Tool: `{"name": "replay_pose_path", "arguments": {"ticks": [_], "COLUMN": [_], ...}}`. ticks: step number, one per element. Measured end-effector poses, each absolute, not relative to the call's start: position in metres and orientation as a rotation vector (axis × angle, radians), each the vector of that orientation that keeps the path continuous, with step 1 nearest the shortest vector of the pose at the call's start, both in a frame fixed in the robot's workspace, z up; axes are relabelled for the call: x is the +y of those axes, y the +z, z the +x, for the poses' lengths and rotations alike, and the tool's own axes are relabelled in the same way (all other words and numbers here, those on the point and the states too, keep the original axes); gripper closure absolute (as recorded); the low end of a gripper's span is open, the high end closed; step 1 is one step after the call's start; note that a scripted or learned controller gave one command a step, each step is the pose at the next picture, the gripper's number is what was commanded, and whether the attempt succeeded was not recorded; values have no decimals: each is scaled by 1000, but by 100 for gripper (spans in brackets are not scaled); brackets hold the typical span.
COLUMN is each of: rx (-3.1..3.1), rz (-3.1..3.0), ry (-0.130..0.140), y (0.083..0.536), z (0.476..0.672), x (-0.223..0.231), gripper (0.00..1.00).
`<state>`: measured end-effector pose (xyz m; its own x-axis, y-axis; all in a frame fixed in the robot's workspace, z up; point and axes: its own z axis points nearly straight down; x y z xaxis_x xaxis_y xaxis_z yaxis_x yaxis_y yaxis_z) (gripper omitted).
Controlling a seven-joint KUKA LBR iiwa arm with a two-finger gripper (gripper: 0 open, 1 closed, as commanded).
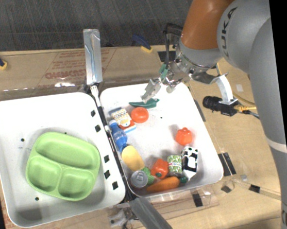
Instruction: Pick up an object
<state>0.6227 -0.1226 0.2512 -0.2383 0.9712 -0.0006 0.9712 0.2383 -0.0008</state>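
Orange tomato [140, 115] lies just below tool [153, 88].

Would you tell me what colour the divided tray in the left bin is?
Light green; the divided tray shows in the camera view.

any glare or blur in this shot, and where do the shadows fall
Camera view: soft shadow pools under the green tray in the left bin; glare streaks the clear sheet behind it; the gripper over the right bin looks slightly smeared; the toys stay fairly sharp.
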Motion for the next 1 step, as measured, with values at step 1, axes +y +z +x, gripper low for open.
{"name": "replay_pose_path", "arguments": {"ticks": [1], "rx": [-2635], "rz": [-1700], "ry": [4], "y": [137], "z": [605], "x": [-113], "gripper": [0]}}
